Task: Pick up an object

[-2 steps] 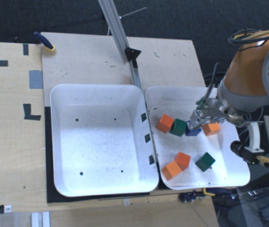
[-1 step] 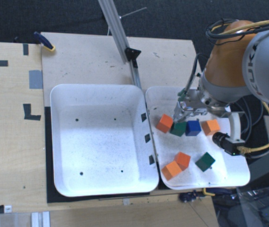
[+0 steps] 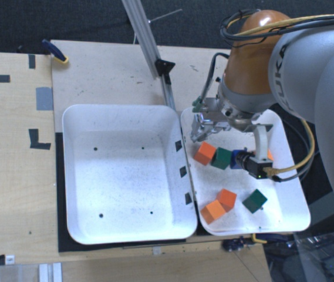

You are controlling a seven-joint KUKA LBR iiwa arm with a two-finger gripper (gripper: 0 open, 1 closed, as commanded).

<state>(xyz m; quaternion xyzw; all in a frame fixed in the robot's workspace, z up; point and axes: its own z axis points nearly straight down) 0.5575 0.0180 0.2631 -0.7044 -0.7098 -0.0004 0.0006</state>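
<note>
Orange cube (image 3: 204, 153) | square, matte, right bin (image 3: 290, 207) | tool (image 3: 201, 128) grip: cannot tell

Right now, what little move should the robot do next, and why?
Probably drop straight down a little. The tool hangs just above the orange block in the right bin, with nothing between its fingers. A green block touches that orange one, so go slowly.

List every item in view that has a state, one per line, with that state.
gripper: low over the right bin's top left corner, nothing seen between its fingers.
orange block: flat, touching the green block.
green block: flat, between orange and blue.
blue block: partly hidden.
orange pair: touching each other.
dark green block: lying apart.
right bin: holds the blocks.
left bin: upright, beside the right bin.
</note>
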